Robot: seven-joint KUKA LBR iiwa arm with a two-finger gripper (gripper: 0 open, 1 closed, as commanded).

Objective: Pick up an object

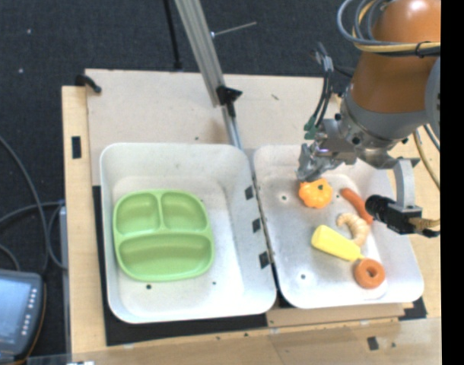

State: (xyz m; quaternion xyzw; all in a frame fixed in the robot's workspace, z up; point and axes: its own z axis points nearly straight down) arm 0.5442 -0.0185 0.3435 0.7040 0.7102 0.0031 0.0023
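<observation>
Surface's right bin [293, 280] has the orange toy [316, 194] at its back, my gripper [314, 166] just above it, clench state unclear; I'd descend straight, centred, before closing.

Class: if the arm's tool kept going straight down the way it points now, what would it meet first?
Most likely the small orange toy, lying right below the tool in the right bin; the height between them is unclear.
</observation>
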